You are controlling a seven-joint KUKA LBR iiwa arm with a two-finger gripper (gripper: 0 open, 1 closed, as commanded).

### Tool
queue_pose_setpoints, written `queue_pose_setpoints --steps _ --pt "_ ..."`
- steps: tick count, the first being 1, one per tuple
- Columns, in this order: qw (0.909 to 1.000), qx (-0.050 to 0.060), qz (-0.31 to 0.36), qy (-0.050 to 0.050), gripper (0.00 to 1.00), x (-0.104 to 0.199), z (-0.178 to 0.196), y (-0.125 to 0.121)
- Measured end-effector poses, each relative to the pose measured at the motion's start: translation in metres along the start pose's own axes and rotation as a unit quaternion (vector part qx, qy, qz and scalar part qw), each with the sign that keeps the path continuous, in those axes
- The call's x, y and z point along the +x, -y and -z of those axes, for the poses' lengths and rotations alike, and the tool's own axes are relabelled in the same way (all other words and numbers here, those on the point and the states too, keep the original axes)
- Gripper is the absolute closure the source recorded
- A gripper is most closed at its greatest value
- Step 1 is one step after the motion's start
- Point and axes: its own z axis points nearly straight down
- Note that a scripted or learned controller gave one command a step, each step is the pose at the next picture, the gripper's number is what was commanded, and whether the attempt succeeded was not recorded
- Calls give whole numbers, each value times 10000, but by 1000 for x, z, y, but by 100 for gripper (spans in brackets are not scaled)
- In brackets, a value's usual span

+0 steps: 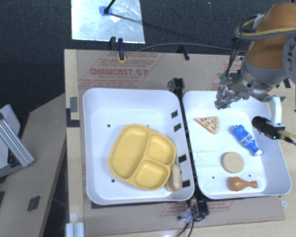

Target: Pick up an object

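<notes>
The right bin [266,184] holds a pizza-slice toy [208,124], a blue bottle [245,138], a round tan biscuit [232,162] and an orange drumstick [242,183]. My gripper [223,101] hangs over the bin's far left part, just above and right of the pizza slice, its dark fingers pointing down. I see nothing between them. The arm's orange band [274,33] is at the upper right.
The left bin [103,107] bears a yellow divided tray [142,156] with a pale bread-like piece [175,177] against its near right corner. A black clip strip [180,122] runs between the bins. A foil sheet [106,13] lies beyond the bench.
</notes>
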Motion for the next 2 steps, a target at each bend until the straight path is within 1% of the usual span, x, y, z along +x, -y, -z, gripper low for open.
queue_pose_setpoints --steps 1,2 --pt "10000 0 -2 2 100 43 -1 -10" --pt "10000 9 0 0 100 100 -15 -15"
